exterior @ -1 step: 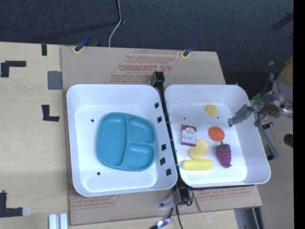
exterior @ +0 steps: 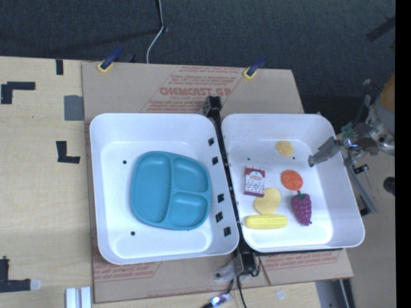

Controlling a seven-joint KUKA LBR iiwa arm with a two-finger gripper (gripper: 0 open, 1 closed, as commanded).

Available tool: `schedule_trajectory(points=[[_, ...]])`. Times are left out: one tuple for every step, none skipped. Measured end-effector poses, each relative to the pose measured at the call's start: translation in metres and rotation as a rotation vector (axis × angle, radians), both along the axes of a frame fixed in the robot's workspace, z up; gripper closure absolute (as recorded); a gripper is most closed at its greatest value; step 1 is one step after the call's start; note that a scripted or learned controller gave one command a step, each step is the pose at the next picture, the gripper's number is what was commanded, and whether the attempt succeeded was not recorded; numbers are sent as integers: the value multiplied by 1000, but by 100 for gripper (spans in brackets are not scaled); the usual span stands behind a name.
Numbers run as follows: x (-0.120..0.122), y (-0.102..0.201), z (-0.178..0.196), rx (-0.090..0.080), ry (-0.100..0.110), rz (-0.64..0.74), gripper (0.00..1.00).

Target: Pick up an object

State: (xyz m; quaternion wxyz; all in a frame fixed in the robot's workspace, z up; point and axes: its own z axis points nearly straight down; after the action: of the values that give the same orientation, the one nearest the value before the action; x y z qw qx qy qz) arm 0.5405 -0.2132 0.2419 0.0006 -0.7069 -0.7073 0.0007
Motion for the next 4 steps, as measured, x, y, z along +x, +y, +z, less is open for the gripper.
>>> schedule_trajectory(points=[[-7,-7,-57,0,2,-1,0],[-6,-7,-121,1,5,0,0],[-5,-6,-159,-1,-1,0,0],[-4,-7,-146,-5,-5,0,100]])
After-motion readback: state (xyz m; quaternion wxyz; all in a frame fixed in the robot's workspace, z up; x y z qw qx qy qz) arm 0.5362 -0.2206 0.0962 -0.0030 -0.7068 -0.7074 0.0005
